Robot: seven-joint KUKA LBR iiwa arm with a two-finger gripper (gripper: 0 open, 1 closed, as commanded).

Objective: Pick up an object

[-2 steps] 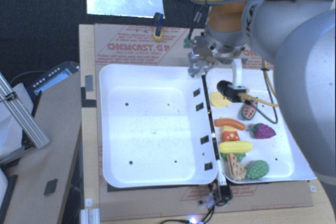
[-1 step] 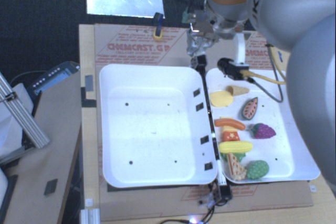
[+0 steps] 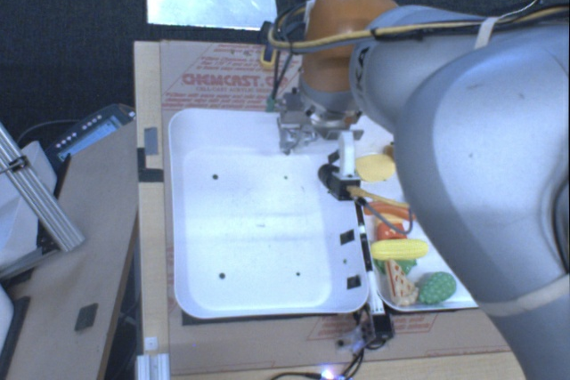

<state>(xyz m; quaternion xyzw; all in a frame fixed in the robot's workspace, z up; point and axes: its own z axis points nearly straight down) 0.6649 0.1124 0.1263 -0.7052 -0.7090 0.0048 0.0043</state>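
Metal two-finger gripper poised over the shallow white left bin, upper centre of frame.
Finger spread cannot be told. The yellow corn cob lies in the white right bin, long axis left-right; brown cardboard underlies both bins.

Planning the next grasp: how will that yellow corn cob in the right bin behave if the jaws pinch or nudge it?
The yellow corn cob looks rounded and elongated, so it may roll if nudged sideways. It appears to be smooth toy plastic, likely light and somewhat slippery. It lies crowded against the green bumpy ball and an orange piece, so neighbours may shift too.
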